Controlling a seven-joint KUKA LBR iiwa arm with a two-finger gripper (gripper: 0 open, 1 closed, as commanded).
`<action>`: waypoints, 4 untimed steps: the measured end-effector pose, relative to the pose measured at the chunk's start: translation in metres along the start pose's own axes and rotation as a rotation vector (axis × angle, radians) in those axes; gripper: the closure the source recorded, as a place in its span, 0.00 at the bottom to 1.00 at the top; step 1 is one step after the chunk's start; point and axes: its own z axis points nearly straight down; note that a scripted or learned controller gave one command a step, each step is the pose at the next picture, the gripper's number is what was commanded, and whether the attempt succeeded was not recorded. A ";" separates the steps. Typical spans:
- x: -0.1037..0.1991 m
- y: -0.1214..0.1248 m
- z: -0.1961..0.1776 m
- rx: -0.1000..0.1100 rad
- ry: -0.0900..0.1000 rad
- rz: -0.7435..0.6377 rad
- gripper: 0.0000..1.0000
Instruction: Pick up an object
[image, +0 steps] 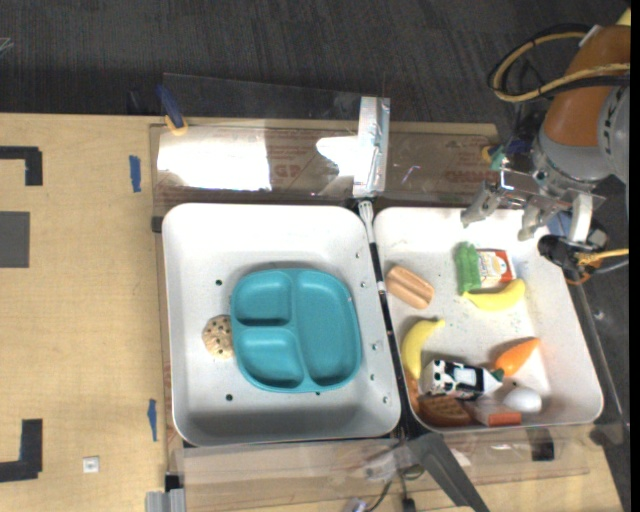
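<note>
My gripper (505, 213) hangs over the far edge of the right bin (585, 345), its two fingers spread apart with nothing between them. Just below it lie a green and orange packet (478, 267) and a small banana (497, 294). A hot dog (409, 286) rests near the bin's left wall. Nearer the front sit a larger banana (417, 343), a black and white toy cow (457, 379), a carrot (517, 357), a brown piece (445, 409) and a white egg-shaped thing (522, 400).
The left bin (190, 250) holds a teal divided plate (296, 327) and a cookie (218, 336) beside it. A clear plastic panel (300, 150) stands behind the bins. Cables (525, 65) loop above the arm at the top right.
</note>
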 end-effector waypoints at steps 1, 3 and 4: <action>-0.011 0.002 0.079 -0.015 0.000 -0.106 0.00; -0.021 -0.017 0.084 -0.018 -0.005 -0.541 0.00; -0.018 -0.015 0.073 -0.026 -0.001 -0.540 1.00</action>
